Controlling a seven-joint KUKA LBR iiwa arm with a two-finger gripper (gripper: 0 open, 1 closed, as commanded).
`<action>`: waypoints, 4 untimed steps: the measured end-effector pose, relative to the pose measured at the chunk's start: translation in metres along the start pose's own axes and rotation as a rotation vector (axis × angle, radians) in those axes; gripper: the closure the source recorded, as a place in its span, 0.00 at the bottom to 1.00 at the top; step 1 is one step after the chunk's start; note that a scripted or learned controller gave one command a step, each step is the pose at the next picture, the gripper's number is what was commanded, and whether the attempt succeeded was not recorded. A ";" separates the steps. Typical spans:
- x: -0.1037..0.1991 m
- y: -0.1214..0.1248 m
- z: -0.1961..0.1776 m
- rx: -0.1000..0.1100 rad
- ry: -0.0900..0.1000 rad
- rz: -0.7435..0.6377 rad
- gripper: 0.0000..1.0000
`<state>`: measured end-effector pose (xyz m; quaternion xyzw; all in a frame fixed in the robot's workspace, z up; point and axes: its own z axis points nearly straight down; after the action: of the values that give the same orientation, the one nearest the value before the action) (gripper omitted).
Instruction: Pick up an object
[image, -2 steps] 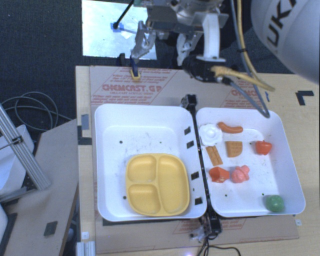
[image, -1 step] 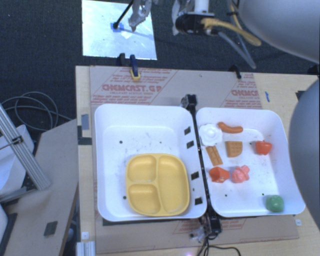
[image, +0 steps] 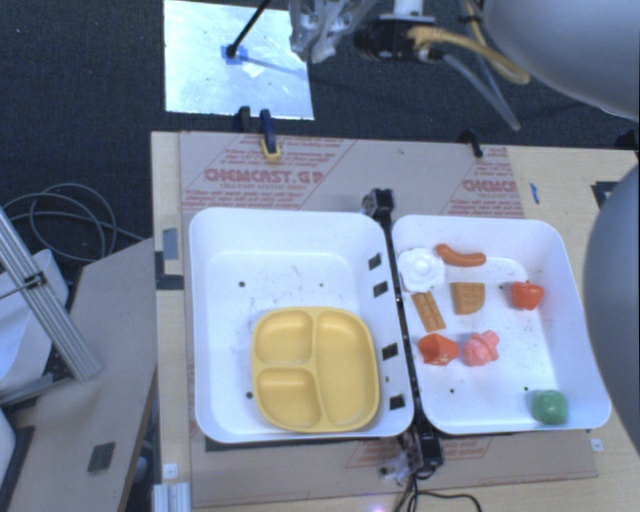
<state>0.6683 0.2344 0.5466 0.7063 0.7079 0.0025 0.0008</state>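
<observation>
Plastic is gleaming everywhere below me: two shallow white bins are sitting side by side on a pale board printed with red lettering. My gripper (image: 322, 28) is hanging high beyond the far edge of the board, over dark carpet and a shiny metal sheet (image: 235, 60). It is showing as a blur of bare metal, so I cannot tell whether it is apart or together, and nothing is showing in its grasp.

The left bin (image: 215, 260) is carrying a smooth yellow plate (image: 315, 368), a rounded rectangle divided into three compartments, lying flat towards the bin's near edge and right wall.

The small toy foods are all lying in the right bin (image: 565, 310). A glossy white fried egg (image: 420, 268) is resting in the far left corner, with a curved orange-red sausage (image: 460, 257) just beside it along the far edge. A tan square cracker (image: 467, 297) is sitting a little nearer, and a narrow orange strip (image: 428, 312) is lying close to the left wall. A red rounded piece (image: 526, 295) is standing towards the right wall. Near the bin's middle, a red-orange wedge (image: 438, 349) and a lumpy pink piece (image: 481, 348) are lying just beside each other. A round green ball (image: 548, 406) is sitting alone in the near right corner.
</observation>
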 end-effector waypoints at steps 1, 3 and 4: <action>0.001 -0.066 0.011 0.006 -0.001 -0.004 1.00; -0.018 -0.127 0.011 0.003 -0.001 -0.003 0.00; -0.018 -0.126 -0.001 0.001 0.001 -0.005 1.00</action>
<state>0.5420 0.2163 0.5467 0.7043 0.7099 0.0023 0.0001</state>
